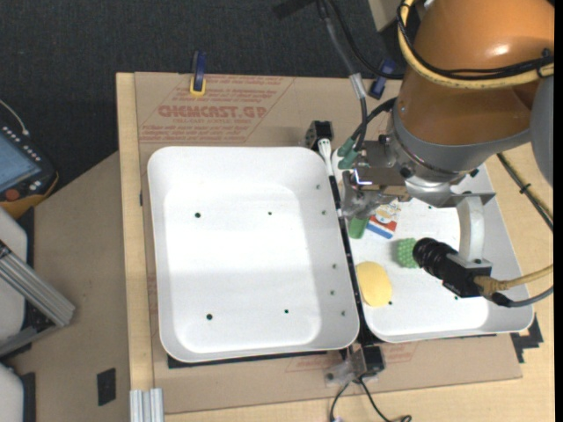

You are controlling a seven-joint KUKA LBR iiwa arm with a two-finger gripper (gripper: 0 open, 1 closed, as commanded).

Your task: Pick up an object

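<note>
Objects for picking, four small ones, all lie in the left half of the right bin (431, 310), close to the wall it shares with its neighbour. Starting at the left, the left bin (237, 174) is a shallow white tray of smooth plastic with rounded corners and four small dark dots on its floor. Both bins rest on a brown cardboard sheet (220, 104) printed in red, which lies on the table (84, 236). Just past the shared wall a stubby green piece (356, 228), rounded and matt, sits right under the pincer (358, 206); whether the pincer is open or closed cannot be told. Nearer the front edge lies a smooth, pale yellow oval (376, 284). Beside the green piece is a flat white card (381, 228) with red and blue marks, then a knobbly green lump (405, 253).
</note>
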